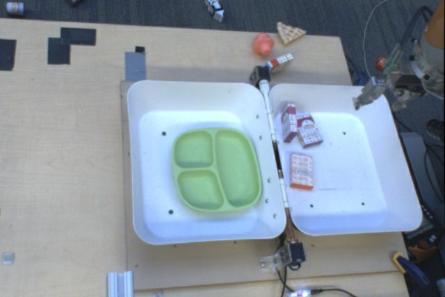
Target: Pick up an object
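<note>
Camera view, from the near edge of the bench outward: a small black clip with wires (290,254) sits where the two bins meet. The left bin (142,149) holds a pale green plate (216,169) with three compartments, lying flat in its middle. In the right bin (361,205), all near the left wall, lie three small packages. Nearest is an orange-and-white packet (302,171), flat and printed with rows of small marks. Farther in is a red-and-white packet (309,131), slightly tilted, touching or just beside a dark red carton (288,120) toward the far left corner. The gripper (368,95) hangs at the far right corner of the right bin, well apart from the packages, with nothing seen in it; whether it is open or closed cannot be told. Beyond the bins, near the bench's far edge, sit an orange ball (263,44) and a pizza-slice toy (290,32).
</note>
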### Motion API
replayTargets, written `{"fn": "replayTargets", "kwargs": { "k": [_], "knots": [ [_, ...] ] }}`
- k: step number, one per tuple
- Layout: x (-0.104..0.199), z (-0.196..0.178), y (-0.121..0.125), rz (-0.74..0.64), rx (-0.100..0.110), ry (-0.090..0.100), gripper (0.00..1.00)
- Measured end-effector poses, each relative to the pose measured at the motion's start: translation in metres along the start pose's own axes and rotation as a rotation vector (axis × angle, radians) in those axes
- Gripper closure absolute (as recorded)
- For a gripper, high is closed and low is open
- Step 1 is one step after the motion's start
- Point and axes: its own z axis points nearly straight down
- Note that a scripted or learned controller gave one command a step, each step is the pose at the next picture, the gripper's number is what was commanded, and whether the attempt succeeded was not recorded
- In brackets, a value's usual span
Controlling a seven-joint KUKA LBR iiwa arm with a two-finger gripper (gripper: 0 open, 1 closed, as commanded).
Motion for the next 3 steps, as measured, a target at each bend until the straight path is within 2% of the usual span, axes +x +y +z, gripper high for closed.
{"fn": "replayTargets", "kwargs": {
  "k": [1,2,3],
  "knots": [
    [-0.031,0.133,-0.092,0.003,0.004,0.0,0.0],
    [0.026,0.171,-0.118,0.002,-0.005,-0.002,0.0],
    [0.026,0.159,-0.115,0.001,-0.012,-0.003,1.0]
  ]
}}
